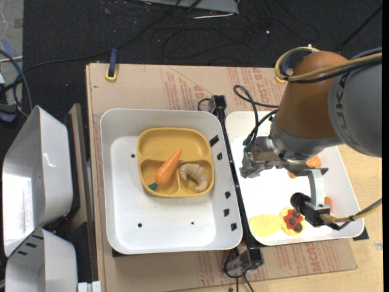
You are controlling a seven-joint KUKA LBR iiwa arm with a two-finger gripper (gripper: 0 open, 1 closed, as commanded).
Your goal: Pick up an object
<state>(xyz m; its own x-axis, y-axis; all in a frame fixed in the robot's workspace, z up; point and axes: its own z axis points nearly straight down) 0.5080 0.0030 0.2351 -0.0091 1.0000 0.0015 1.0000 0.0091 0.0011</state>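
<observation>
— Closest to us, what do we have?
— We see the right bin point(346, 187), with a yellow piece point(262, 225) and a red-and-orange toy point(293, 220) at its near edge.
— And the gripper point(258, 160)?
— It hangs above that bin's left side; we cannot tell how it stands.
— Farther left?
— We find a yellow divided plate point(173, 139) in the left bin point(121, 181), carrying a carrot point(168, 166) beside a shrimp point(194, 176).
</observation>
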